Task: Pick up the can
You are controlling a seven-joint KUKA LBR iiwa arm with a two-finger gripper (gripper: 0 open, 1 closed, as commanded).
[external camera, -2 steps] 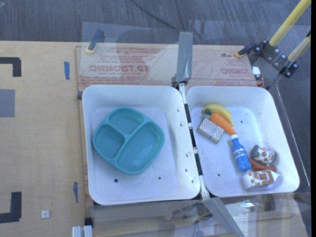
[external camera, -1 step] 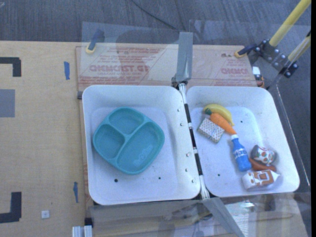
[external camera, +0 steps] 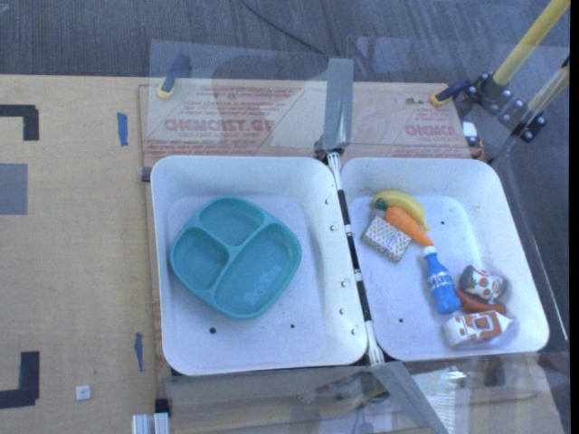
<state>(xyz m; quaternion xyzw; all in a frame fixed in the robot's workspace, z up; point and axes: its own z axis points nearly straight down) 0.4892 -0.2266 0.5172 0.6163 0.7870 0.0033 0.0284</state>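
Observation:
The can is small and greyish with a red and white label. It lies tilted near the right wall of the right bin. A blue bottle lies just left of the can. A white and orange container lies on its side right below the can, close to the bin's front right corner. A red-orange piece shows between the can and that container, touching both.
A banana, a carrot and a patterned block sit in the right bin's upper left. The left bin holds a teal divided plate. Yellow poles with a clamp stand beyond the right bin's far corner.

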